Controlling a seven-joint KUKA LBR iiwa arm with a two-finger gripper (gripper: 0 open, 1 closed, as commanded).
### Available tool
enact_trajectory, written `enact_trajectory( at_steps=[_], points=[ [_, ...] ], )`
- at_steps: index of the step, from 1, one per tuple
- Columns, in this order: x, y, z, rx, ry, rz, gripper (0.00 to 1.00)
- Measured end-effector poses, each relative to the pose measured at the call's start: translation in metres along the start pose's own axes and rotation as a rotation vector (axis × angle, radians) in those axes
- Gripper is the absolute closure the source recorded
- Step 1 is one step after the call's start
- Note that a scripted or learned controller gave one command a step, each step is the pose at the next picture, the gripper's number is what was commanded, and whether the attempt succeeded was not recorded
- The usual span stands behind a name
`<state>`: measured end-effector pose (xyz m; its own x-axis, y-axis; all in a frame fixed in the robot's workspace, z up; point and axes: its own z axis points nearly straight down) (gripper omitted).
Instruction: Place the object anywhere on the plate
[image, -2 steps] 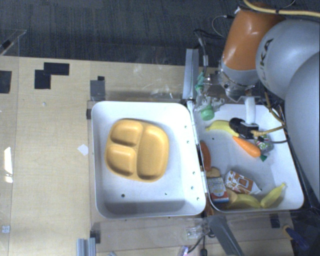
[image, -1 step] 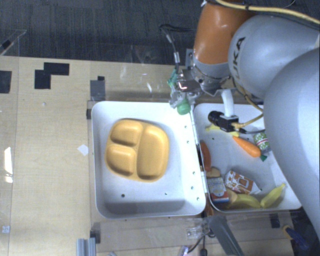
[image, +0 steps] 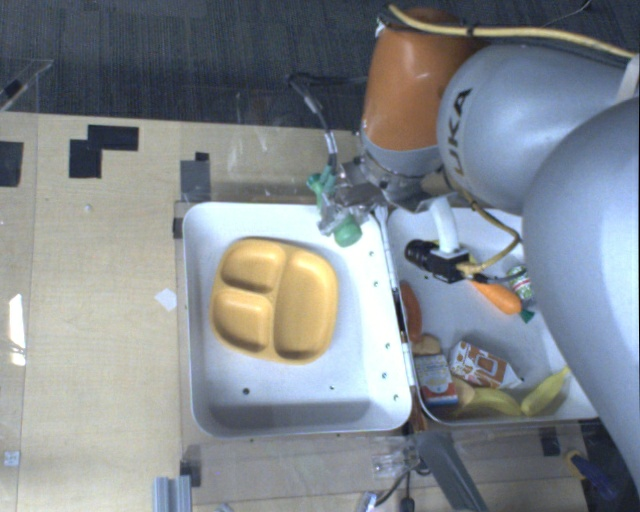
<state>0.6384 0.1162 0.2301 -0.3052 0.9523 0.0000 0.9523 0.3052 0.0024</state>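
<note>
Grey arm (image: 560, 130) hides right bin (image: 560, 385); claw (image: 340, 222) perhaps grips green object (image: 347, 234).

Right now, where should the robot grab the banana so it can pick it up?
Probably the middle of the banana, coming from straight above and squeezing across its narrow width. It lies flat and curved along the front wall of the right bin, with a snack packet close beside it, so coming in sideways looks blocked.

Big glossy grey KUKA arm (image: 540, 130), black lettering, orange band (image: 405, 75) above the wrist, yellow cable (image: 500, 35) looping over.
</note>
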Motion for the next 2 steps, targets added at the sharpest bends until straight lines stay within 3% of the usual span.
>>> enact_trajectory(
  at_steps=[1, 2],
  points=[
    [-0.0001, 0.0000, -0.0001, 0.000, 0.000, 0.000, 0.00],
    [-0.0001, 0.0000, -0.0001, 0.000, 0.000, 0.000, 0.00]
  ],
)
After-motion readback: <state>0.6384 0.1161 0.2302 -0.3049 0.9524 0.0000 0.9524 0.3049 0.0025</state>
